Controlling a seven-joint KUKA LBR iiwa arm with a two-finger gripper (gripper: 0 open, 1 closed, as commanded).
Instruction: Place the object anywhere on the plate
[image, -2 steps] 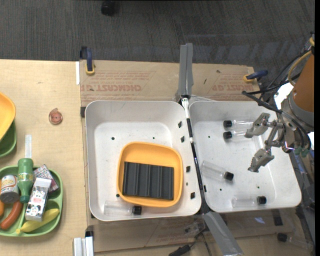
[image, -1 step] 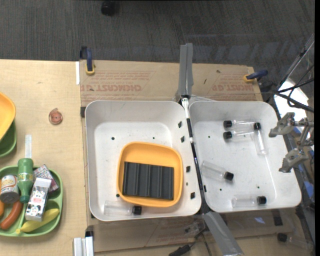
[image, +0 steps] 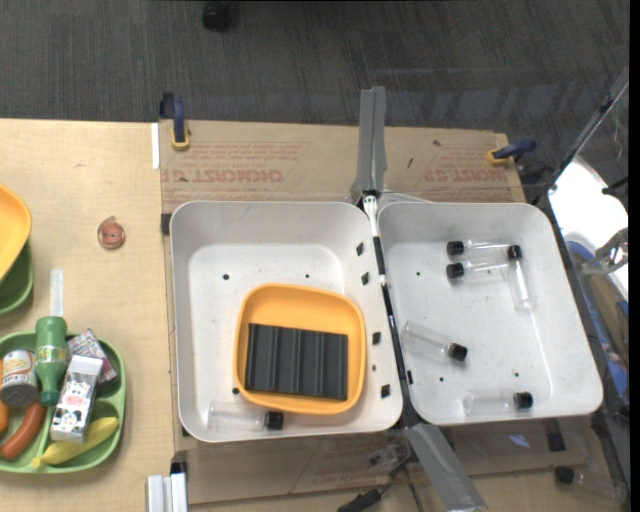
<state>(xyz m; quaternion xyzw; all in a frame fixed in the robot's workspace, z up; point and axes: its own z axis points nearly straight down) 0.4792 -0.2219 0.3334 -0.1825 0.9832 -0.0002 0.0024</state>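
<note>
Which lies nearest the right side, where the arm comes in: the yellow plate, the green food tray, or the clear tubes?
1. Clear tubes, in the right bin.
2. Yellow plate, in the left bin.
3. Green food tray, far left on the bench.

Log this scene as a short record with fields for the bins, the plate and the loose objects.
left bin: holds a yellow plate and one clear vial with a black cap by the near wall
plate contents: a black ridged block
right bin: several clear black-capped vials scattered, none touching the plate
bench at left: a green tray of toy food
</note>
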